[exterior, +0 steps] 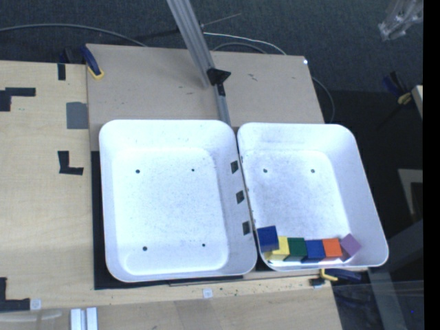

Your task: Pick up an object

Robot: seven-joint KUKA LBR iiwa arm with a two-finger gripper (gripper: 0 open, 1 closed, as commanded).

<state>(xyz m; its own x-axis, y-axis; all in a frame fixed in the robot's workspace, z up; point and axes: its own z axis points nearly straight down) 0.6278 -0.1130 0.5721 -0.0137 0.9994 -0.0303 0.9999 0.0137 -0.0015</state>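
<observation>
A row of small blocks is shown packed along the near wall of the right bin (357, 184): a blue block (267, 237) stacked on a yellow block (279, 251), then a green block (296, 247), a second blue block (314, 249), an orange block (332, 247) and a purple block (350, 243) at the corner. The blocks touch one another and the wall, probably because the sloped sides let loose pieces gather there; a grasp is judged awkward so close to the rim. The left bin (165, 198) sits just beside the right one on the bench (137, 81). The tool (402, 12) is seen blurred at the upper right corner, well apart from the blocks and outside both bins. Whether it is released or clenched cannot be told; nothing is seen in it.
</observation>
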